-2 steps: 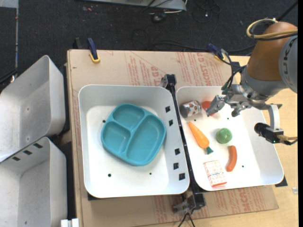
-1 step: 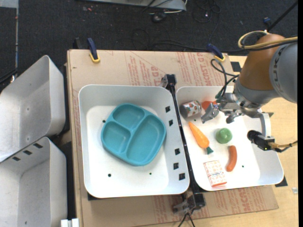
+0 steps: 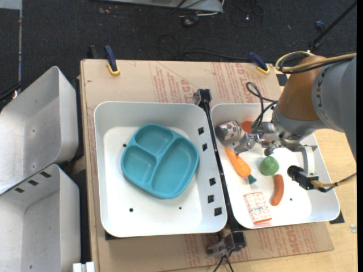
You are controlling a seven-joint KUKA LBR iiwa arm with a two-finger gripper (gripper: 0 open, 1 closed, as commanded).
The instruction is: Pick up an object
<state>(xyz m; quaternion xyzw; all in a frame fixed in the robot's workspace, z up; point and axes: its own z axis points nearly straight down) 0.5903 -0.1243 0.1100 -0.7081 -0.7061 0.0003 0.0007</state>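
The right bin (image 3: 326, 208) holds several small items: a silver and red can (image 3: 229, 130) lying at its far left, an orange carrot (image 3: 239, 162), a green ball (image 3: 269, 165), a red sausage (image 3: 277, 190) and a small white and red packet (image 3: 256, 202). My gripper (image 3: 258, 141) hangs low over the far part of this bin, just right of the can and just above the green ball and the carrot's thick end. An orange piece (image 3: 248, 126) peeks out beside it. I see nothing gripped.
The left bin (image 3: 108, 208) carries a teal divided plate (image 3: 160, 160). A black divider (image 3: 212, 152) runs between the bins. A black cable fitting (image 3: 299, 176) hangs from the arm over the right bin. Two white tubs (image 3: 34, 152) stand off the bench at left.
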